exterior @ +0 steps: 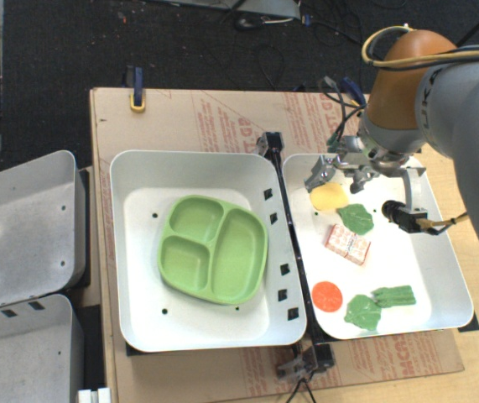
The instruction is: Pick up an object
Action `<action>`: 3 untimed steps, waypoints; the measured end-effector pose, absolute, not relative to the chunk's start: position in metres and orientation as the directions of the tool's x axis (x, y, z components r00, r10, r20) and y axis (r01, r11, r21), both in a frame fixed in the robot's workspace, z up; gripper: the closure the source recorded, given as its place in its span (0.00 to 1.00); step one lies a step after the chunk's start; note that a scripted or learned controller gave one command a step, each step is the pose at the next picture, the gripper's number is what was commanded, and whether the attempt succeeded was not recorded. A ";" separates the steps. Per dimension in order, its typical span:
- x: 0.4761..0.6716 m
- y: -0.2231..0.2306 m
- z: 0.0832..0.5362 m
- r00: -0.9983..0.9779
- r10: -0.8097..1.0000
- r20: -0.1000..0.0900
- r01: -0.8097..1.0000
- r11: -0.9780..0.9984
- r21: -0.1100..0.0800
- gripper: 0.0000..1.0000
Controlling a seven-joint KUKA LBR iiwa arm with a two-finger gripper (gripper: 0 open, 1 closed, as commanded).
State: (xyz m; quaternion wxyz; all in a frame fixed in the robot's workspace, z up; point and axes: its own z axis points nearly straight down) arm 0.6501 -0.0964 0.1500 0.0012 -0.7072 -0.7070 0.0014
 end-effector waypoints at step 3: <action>0.651 -0.102 0.156 0.001 1.000 -0.001 1.000 -0.001 0.006 1.00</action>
